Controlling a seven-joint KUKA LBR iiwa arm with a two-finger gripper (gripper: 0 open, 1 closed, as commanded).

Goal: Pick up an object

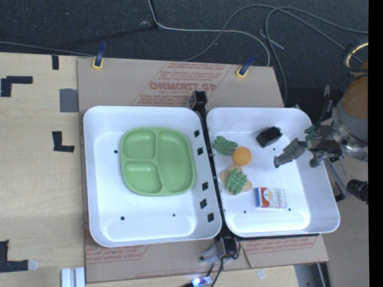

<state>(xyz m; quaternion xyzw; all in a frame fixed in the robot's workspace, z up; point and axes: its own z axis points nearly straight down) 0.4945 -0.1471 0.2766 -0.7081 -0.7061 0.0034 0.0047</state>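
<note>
The left shallow white plastic bin [102, 160] holds a light green plastic plate with three compartments [158, 161], and the right shallow white plastic bin [311, 211] holds the small things: a flat white card box with a blue and red print [271, 197] near its front, a black block [268, 136], two green leafy toy pieces [225, 144] [236, 182] and a small orange ball [242, 156] between them. The grey two-finger gripper [291, 152] hangs over the right part of this bin with nothing between its fingers, and how wide they are I cannot tell. To do the pick well, I think it should aim at the black block, which is near and stands apart from the others, come straight down with the fingers on both sides of it, and close only when low enough.
</note>
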